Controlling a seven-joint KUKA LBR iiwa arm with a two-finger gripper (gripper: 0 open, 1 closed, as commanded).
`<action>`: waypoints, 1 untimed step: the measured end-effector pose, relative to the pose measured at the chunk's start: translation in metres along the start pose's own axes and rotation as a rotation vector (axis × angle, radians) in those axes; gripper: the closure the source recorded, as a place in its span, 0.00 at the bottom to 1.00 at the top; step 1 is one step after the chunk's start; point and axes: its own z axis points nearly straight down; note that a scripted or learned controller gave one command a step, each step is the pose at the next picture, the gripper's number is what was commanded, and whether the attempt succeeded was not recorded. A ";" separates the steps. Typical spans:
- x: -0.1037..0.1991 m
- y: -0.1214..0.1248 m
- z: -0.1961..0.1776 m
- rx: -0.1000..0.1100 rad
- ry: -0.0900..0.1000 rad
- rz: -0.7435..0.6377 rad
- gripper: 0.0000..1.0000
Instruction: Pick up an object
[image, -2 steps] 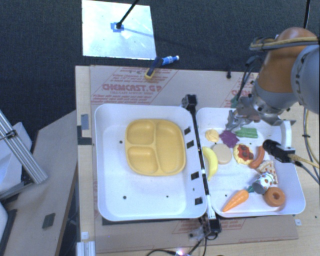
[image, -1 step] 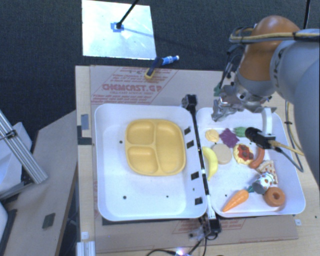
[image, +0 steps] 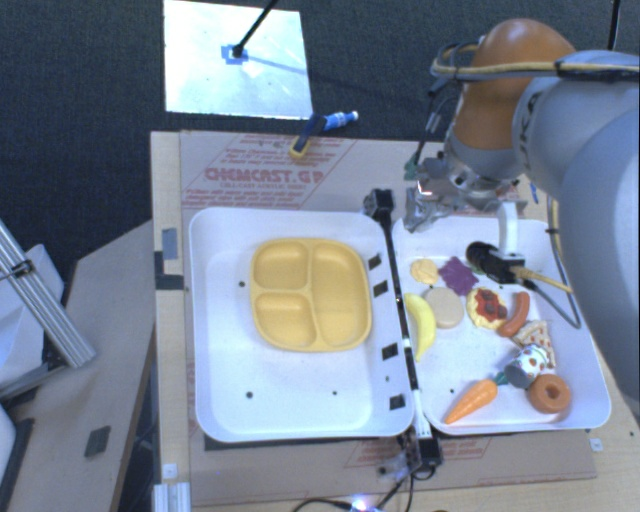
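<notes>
Donut (image: 549, 393) front-right, arm (image: 560, 110) hides right bin's (image: 440, 425) far corner w/ hand (image: 425, 212)

We see smooth, glossy white plastic bins (image: 210, 400), a matt yellow plastic tray (image: 309, 294), printed brown cardboard (image: 262, 172) beneath, and a shiny metal gripper (image: 428, 210) on the arm.
</notes>
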 end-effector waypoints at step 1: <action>0.003 0.001 -0.015 0.000 -0.001 0.001 1.00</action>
